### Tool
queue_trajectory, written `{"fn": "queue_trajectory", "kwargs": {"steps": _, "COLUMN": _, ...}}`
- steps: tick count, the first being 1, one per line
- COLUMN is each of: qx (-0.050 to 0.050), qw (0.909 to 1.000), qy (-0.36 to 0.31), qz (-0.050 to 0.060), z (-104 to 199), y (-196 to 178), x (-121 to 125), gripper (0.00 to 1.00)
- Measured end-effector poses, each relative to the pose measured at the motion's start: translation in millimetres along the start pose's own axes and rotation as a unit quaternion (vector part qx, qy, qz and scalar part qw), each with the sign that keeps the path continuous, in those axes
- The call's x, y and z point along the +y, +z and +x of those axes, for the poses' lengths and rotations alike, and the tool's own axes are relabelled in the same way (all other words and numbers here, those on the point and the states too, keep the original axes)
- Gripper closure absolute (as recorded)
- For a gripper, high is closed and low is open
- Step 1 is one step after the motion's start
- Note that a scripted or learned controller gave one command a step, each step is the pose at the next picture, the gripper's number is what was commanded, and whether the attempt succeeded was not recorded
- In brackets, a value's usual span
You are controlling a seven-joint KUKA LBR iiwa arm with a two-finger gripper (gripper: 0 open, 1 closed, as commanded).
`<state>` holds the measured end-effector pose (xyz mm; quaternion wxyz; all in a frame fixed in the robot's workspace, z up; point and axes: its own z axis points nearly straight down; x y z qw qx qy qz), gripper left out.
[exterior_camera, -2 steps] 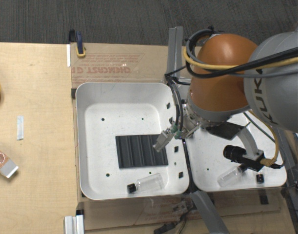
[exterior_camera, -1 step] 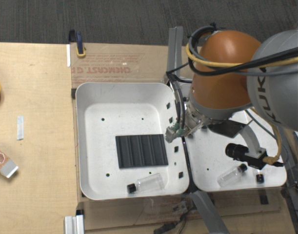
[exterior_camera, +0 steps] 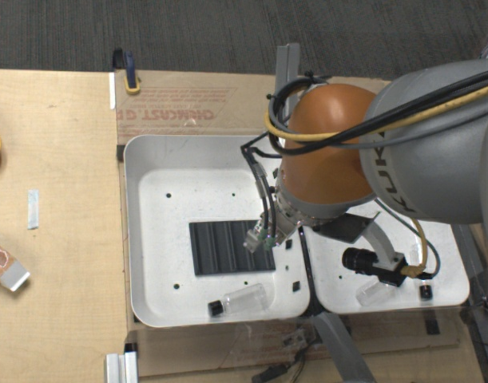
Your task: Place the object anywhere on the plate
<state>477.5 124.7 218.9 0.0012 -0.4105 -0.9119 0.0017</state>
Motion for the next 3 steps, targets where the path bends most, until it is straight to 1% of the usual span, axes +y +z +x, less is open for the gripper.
{"fn": "queue_trajectory", "kwargs": {"steps": 1, "qx": -0.001, "qw": 0.9999, "qy": -0.011, "qz": -0.002, "z": -12.3, "y": -47.1, "x": -9.9, "gripper": 1.0}}
{"fn": "queue_trajectory", "kwargs": {"steps": 2, "qx": 0.0, "qw": 0.9967, "qy": -0.081, "qz": 0.0, "z": -5.0, "y": -6.0, "x": -4.5, "gripper": 1.0}}
{"fn": "queue_trajectory", "kwargs": {"steps": 3, "qx": 0.0, "qw": 0.9967, "qy": -0.081, "qz": 0.0, "z": -5.1, "y": -6.0, "x": -4.5, "gripper": 0.0}}
